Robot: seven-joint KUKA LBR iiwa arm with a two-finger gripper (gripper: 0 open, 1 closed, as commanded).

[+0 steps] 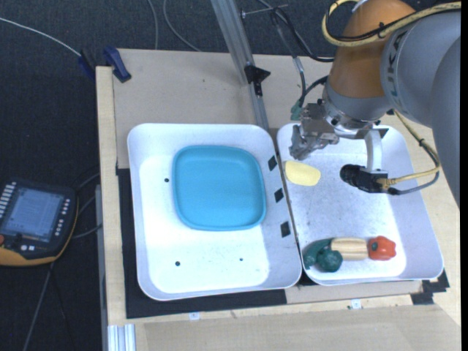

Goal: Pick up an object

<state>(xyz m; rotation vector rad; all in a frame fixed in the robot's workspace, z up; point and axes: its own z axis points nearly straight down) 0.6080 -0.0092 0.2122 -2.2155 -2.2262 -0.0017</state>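
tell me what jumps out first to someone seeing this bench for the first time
The big grey arm with its orange band reaches in from the right, its gripper hanging just above a pale yellow piece at the right bin's upper left. Next comes the turquoise square plate in the middle of the left bin. A green, tan and red cluster lies along the right bin's near edge.
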